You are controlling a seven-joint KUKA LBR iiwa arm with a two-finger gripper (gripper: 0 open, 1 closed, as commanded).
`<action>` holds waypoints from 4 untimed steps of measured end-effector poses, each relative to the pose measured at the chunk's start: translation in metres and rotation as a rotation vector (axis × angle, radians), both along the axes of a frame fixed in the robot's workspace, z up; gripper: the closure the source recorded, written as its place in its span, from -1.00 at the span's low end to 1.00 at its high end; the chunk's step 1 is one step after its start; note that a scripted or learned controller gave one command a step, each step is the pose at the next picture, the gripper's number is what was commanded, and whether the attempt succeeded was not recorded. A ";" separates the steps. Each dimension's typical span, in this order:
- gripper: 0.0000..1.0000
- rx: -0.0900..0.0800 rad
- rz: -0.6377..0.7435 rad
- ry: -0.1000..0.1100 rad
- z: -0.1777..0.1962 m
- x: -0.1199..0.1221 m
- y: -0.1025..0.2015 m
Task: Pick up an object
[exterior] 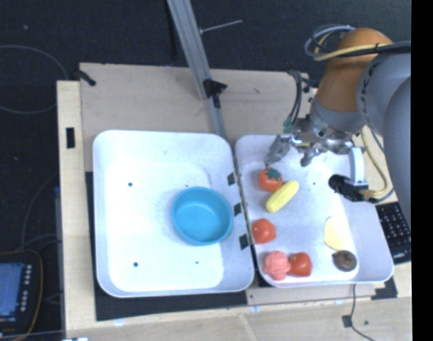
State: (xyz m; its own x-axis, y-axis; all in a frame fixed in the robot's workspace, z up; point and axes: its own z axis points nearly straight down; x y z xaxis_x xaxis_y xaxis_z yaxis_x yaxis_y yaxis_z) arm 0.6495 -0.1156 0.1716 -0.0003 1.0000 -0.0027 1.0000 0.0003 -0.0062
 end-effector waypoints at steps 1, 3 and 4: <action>-1.00 0.000 0.004 -0.001 -0.052 0.005 0.006; 1.00 0.004 -0.004 -0.011 0.024 -0.001 0.001; 1.00 0.005 0.005 -0.014 0.073 0.003 0.006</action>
State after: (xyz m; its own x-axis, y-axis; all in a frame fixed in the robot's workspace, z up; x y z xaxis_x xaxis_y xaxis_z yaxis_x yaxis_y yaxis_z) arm 0.6529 -0.1098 0.2441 -0.0057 1.0000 0.0019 1.0000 0.0057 0.0076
